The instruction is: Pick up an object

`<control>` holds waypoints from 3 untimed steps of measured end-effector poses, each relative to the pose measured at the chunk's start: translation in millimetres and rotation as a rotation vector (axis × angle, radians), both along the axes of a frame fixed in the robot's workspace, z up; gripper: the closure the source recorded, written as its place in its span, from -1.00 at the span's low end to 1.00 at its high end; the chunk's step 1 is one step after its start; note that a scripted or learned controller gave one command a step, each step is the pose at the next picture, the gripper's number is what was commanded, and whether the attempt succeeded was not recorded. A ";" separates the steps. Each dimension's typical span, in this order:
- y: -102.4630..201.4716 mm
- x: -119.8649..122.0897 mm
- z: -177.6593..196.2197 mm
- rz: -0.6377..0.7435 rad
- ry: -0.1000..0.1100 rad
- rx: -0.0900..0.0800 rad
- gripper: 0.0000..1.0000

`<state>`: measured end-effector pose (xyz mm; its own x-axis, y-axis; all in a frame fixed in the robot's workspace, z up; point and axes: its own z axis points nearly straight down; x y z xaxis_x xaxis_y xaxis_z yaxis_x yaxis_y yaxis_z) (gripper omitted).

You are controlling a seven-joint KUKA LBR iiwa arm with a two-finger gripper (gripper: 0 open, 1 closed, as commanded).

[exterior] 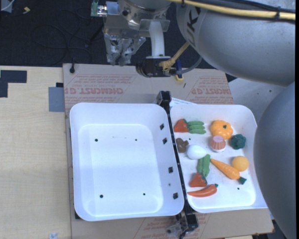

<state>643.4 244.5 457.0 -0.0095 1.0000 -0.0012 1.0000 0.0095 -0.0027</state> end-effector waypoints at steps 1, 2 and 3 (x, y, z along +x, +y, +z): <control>-2.0 -7.8 5.0 -0.001 0.002 0.000 1.00; -0.2 -6.4 21.1 0.002 0.000 0.000 1.00; -2.1 -19.7 34.2 -0.002 -0.001 0.001 1.00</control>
